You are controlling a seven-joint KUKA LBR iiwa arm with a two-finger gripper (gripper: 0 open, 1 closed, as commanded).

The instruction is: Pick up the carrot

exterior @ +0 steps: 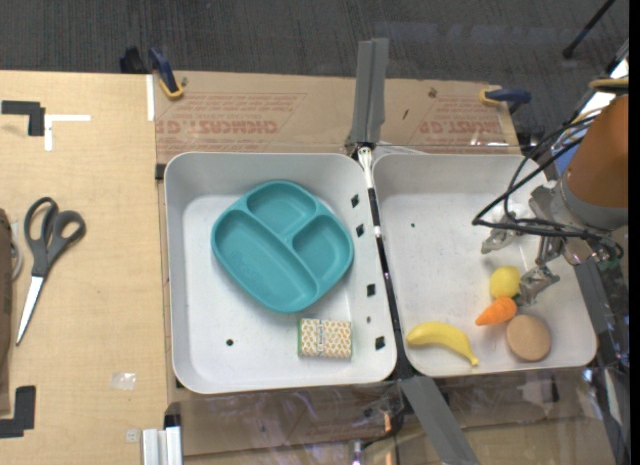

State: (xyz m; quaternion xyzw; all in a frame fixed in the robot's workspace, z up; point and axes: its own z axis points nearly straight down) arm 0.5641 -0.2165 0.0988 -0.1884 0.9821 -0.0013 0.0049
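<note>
one tapered orange carrot (495, 311) lies loose beside the gripper (518, 258), its metal fingers spread apart.

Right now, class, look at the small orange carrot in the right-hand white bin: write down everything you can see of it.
The small orange carrot looks like smooth toy plastic, short and tapered. It lies on the floor of the right-hand white bin, near the front right corner, tilted up to the right. It sits just below the yellow lemon, beside the tan round potato, with the yellow banana to its left. The gripper hovers close at its upper right end.
</note>
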